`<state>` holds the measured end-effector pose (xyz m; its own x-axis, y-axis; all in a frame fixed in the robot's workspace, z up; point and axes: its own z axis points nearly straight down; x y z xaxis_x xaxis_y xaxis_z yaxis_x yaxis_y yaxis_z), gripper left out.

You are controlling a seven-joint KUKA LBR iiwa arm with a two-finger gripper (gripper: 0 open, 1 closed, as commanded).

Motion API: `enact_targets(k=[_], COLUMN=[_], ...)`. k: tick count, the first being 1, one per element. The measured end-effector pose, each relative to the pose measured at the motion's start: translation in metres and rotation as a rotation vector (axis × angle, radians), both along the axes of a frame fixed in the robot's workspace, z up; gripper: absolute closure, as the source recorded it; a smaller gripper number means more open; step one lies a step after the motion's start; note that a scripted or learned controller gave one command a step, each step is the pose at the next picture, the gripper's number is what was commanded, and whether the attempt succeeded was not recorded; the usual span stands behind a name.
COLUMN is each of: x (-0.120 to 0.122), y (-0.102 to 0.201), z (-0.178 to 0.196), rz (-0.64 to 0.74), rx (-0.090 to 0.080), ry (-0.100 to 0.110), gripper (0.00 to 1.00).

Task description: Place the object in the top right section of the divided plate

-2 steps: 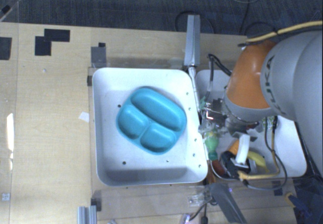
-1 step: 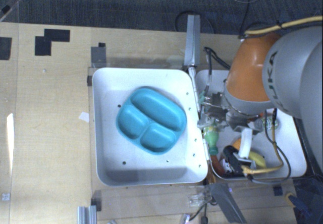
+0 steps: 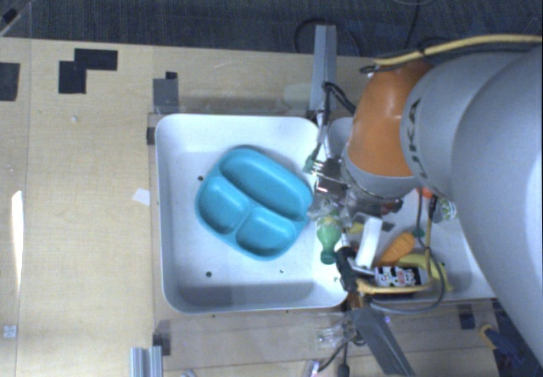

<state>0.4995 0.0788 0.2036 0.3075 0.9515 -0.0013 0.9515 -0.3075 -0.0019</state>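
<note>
The grey arm [image 3: 475, 171] with its orange band reaches from the right over the near edge between the two white bins, and the blue divided plate [image 3: 254, 201] lies tilted in the left bin [image 3: 182, 282]. The end effector [image 3: 344, 227] is low beside a green object [image 3: 328, 238] among clutter just right of the plate; whether it is open or grips anything I cannot tell. I judge the pick step is in hand: next, a secure lift and a carry left over the plate's far right section.
</note>
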Motion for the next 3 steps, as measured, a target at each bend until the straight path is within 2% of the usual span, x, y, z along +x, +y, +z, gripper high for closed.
enact_targets(k=[1,2,3], x=[0.061,0.023,0.042], y=[0.071,0.053,0.072], z=[0.010,0.014,0.013], rz=[0.116,0.123,0.119], rx=[0.000,0.000,0.000], ry=[-0.002,-0.002,-0.002], gripper=[1.00,1.00,1.00])
